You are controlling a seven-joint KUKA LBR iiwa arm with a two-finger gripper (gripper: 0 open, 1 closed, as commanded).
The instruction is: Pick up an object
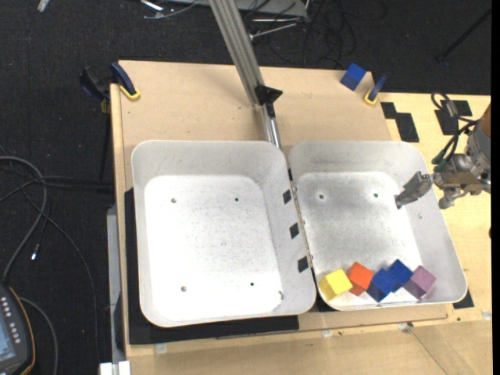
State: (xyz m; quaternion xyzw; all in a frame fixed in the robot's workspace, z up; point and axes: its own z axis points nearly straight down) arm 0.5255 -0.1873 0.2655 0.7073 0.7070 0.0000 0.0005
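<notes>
The fingers (pixel 430 191) hang spread apart with nothing between them, over the right bin's (pixel 367 156) right rim. Below them, well apart, four blocks line its front wall: yellow (pixel 337 283), orange (pixel 360 276), blue (pixel 390 279), purple (pixel 420 281). Bare bin floor lies between.

Yellow cube (pixel 337 283), orange cube (pixel 360 275), blue cube (pixel 390 279), purple cube (pixel 421 281): touching row, right bin (pixel 344 162) near edge.

Tool (pixel 428 191) at right edge, fingers (pixel 409 190) spread, nothing between.
</notes>
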